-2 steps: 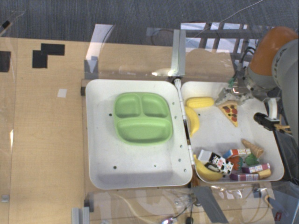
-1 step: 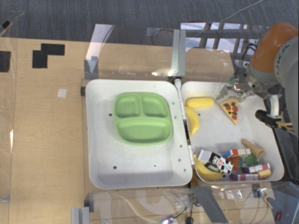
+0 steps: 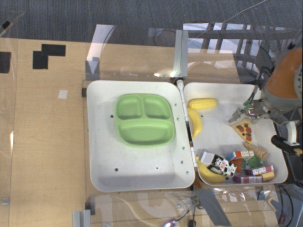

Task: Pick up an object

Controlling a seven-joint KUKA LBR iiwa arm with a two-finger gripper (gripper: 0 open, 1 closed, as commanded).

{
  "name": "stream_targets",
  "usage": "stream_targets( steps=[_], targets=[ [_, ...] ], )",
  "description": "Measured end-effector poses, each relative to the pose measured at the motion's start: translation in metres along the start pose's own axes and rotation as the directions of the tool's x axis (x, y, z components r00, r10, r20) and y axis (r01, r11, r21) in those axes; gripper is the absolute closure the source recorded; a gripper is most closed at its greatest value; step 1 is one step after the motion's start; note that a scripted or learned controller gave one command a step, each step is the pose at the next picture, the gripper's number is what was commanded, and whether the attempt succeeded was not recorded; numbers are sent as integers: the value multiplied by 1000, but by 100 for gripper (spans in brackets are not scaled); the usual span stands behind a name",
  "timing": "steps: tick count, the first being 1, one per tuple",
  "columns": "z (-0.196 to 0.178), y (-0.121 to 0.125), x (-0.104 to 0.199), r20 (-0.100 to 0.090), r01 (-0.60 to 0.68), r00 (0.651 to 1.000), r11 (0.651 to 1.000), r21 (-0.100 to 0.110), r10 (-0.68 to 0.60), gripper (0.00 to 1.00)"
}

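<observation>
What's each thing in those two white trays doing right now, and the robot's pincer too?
Green plate: flat in the left bin, compartments bare.
Bananas: lying by the right bin's left wall.
Pizza slice: flat, untouched.
Small toys: heaped at the near edge.
Pincer: poised above the pizza slice.

A grey arm's gripper (image 3: 245, 110) hangs over the right bin (image 3: 222, 91), fingers spread, just above a pizza-slice toy (image 3: 244, 130). To its left lie two bananas (image 3: 199, 111); below it, a heap of small toys (image 3: 241, 167) fills the bin's near edge. Farther left, a green divided plate (image 3: 144, 119) sits in the left bin (image 3: 102, 141).
</observation>
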State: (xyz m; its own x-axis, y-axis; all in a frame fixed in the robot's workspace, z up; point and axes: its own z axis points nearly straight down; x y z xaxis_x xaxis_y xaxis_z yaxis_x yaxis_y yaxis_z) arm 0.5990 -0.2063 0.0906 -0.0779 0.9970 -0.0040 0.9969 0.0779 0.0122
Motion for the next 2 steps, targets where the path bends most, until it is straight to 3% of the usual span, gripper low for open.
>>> stream_targets(
  steps=[1,2],
  targets=[
    [-2,-52,8,1,-41,999,999,-3,41,100],
    [-1,-31,3,0,-31,1000,1000,-4,31,100]
  ],
)
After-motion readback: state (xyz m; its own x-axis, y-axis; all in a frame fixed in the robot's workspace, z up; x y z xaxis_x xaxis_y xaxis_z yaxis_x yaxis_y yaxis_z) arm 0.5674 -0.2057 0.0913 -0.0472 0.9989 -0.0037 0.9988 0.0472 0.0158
